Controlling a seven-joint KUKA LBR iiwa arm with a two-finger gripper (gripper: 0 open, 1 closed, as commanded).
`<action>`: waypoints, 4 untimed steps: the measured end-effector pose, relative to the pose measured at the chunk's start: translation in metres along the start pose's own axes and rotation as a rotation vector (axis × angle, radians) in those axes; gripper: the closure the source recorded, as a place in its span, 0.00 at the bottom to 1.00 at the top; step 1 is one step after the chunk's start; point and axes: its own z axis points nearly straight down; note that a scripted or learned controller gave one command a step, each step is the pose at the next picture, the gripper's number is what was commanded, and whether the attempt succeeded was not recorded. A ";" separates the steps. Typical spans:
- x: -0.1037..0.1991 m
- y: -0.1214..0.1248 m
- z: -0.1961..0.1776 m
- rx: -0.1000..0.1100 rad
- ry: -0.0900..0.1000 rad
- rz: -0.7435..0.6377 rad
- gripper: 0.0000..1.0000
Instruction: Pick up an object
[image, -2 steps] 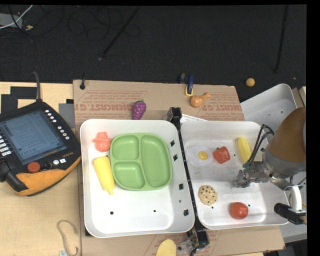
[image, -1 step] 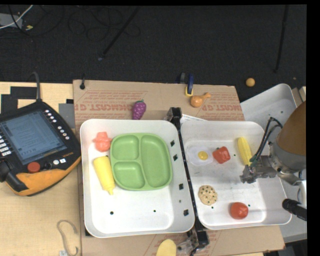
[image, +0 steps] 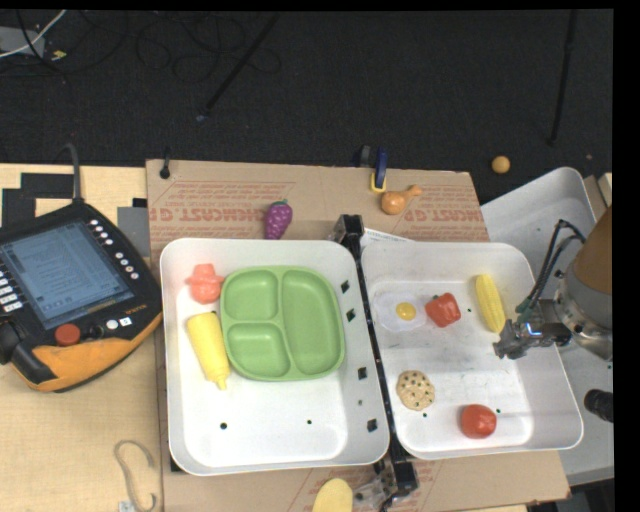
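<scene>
The right bin (image: 540, 440) holds a yellow corn cob (image: 489, 302), a red pepper piece (image: 443, 310), a fried egg (image: 403, 313), a cookie (image: 415, 390) and a red tomato (image: 478, 421). My gripper (image: 512, 344) hangs over the right side of this bin, just below the corn cob and to the right of the pepper. Nothing shows between its tips. The left bin (image: 260, 440) holds a green divided plate (image: 281, 323), a yellow mustard bottle (image: 208, 346) and a pink toy (image: 203, 284).
A teach pendant (image: 65, 290) lies left of the bins. On the cardboard behind them sit purple grapes (image: 278, 218), an orange pear-shaped toy (image: 397, 199) and a blue-yellow clamp (image: 379, 170). A yellow lemon (image: 334, 495) lies at the front edge. A divider (image: 368, 350) separates the bins.
</scene>
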 end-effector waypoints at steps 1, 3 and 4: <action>-0.001 0.001 -0.038 -0.001 0.000 0.000 1.00; 0.107 0.017 -0.033 0.004 0.003 -0.005 1.00; 0.167 0.031 -0.028 0.004 0.002 -0.004 1.00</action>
